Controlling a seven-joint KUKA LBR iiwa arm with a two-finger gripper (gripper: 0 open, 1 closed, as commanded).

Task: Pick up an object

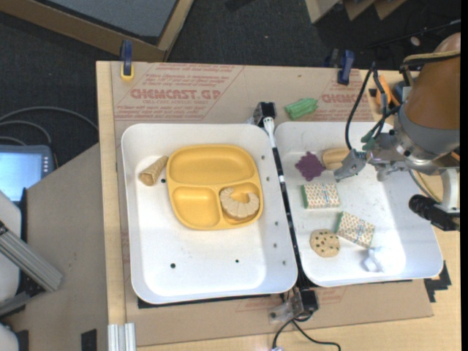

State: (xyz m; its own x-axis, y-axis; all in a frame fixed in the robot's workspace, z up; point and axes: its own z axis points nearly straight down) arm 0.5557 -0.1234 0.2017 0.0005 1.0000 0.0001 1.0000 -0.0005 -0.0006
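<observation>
My gripper (363, 165) hangs over the upper part of the right bin (409, 265), on the grey arm that comes in from the right. Just to its left lie a tan cylinder (335, 156) and a purple lump (310, 165). Below them are a patterned packet (321, 195), a second patterned packet (356, 229), a chocolate-chip cookie (324, 243) and a small white piece (372, 261). I see nothing held in the gripper.
The left bin (197, 269) holds a yellow divided plate (212, 168) with a round beige item (238, 202) in its lower right compartment, and a tan cone (153, 170) beside it. A green object (301, 108) lies on the board behind the bins.
</observation>
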